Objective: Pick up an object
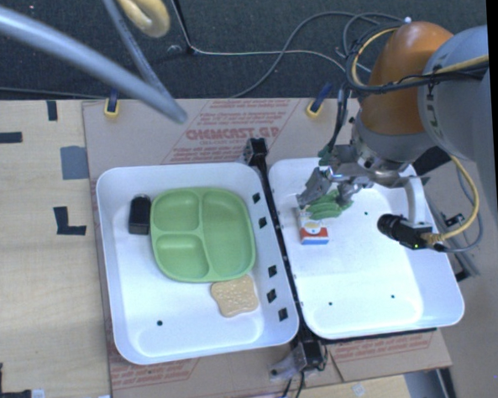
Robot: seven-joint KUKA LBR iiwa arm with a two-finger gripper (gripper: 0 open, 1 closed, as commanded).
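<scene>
The cracker (235,297) lay at the lower edge of the left bin (123,269), below the green plate (204,234), with a black block (139,215) at the plate's left. In the right bin (389,295), my claw (325,199) hung low over its upper left, a green piece (324,208) between my fingers, seemingly gripped. A small box (315,232) sat just below, likely spared.

Cardboard sheet (228,128) under both bins (printed red), yellow clamps (111,107).

arm (443,64) cropped (right edge), green item (323,207) partly hidden
</scene>
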